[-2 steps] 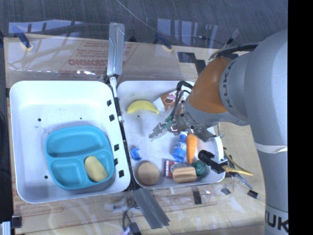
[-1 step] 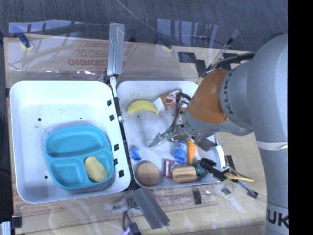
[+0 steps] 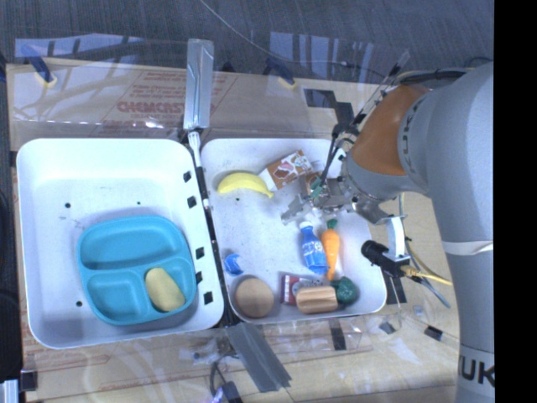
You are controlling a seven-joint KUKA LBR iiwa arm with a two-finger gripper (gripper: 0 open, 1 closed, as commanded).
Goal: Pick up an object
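Observation:
My gripper [image 3: 304, 206] hangs low in the right bin [image 3: 252, 154], near its middle. It is just above the cap end of a blue bottle [image 3: 313, 250] and below a brown-and-white snack packet [image 3: 290, 169]. An orange carrot [image 3: 331, 248] lies against the bottle's right side. A yellow banana [image 3: 244, 183] lies to the left of the gripper. Along the bin's front edge are a brown ball [image 3: 253, 297], a hot dog bun [image 3: 315, 299] and a dark green item [image 3: 344, 290]. I see nothing held in the gripper.
A small blue piece [image 3: 232, 264] rests by the divider wall. The left bin [image 3: 50, 166] holds a blue compartment tray [image 3: 126, 250] with a yellow lemon-like object [image 3: 164, 289] in it. The grey arm [image 3: 445, 166] covers the right bin's right side.

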